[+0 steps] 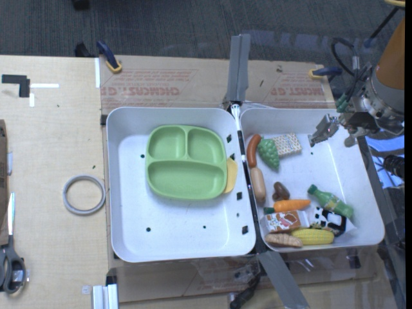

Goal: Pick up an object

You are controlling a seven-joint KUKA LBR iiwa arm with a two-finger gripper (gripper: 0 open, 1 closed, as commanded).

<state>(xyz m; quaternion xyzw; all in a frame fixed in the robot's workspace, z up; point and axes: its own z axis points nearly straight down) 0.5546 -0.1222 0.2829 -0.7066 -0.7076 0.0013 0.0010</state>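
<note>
The gripper [335,131] hangs over the upper right corner of the right bin [360,192], its two thin fingers apart and nothing between them, the grey arm [386,102] reaching in from the right with its orange band cut off by the picture's edge. Below and to the left, the toys crowd the bin's left and lower parts. A green broccoli piece [268,153] sits against a pale speckled block [287,144] near the top, beside a red sausage [253,149] that runs down the left wall to a tan sausage [258,184]. Lower lie a small brown lump [280,190], hard to make out, an orange carrot [291,205], a green bottle [331,201] lying tilted, a black-and-white cow-patterned item [331,221], a printed packet [285,221], a yellow corn cob [313,237] and a bread-coloured roll [283,240] at the bottom wall. In the left bin [122,192] a green three-section plate [187,161] rests toward the top, covering most of a yellow piece [230,176] that peeks out at its right edge. On the bench [45,140] to the left lie a roll of tape [84,194] and scissors [11,266] partly cut off by the frame.
</note>
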